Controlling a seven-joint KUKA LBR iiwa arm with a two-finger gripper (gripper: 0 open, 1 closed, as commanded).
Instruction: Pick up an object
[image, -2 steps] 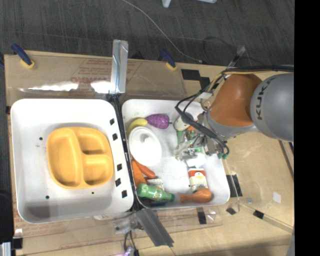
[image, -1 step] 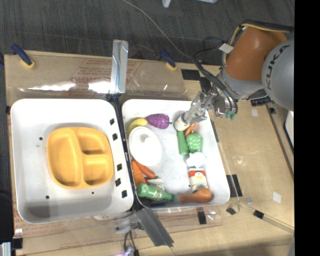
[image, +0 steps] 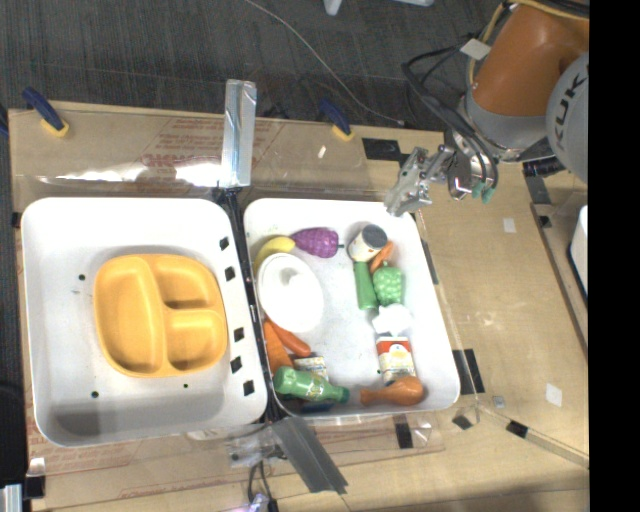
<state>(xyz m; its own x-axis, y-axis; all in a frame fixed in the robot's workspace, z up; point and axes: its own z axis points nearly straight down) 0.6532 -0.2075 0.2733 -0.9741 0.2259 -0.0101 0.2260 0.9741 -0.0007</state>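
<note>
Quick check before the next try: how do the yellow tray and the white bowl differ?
The yellow tray lies in the left bin; the white bowl lies in the right bin. The tray is larger, squarish and split into compartments; the bowl is round and undivided. The tray lies alone; toy foods crowd the bowl. Both lie flat.

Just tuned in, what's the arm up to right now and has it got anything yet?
Nothing picked yet. The gripper hangs above the top right corner of the right bin, with nothing between its fingers. That bin holds toy food: purple grapes, a white bowl, a green bottle and a ketchup bottle among others. The left bin holds a yellow divided tray.
</note>
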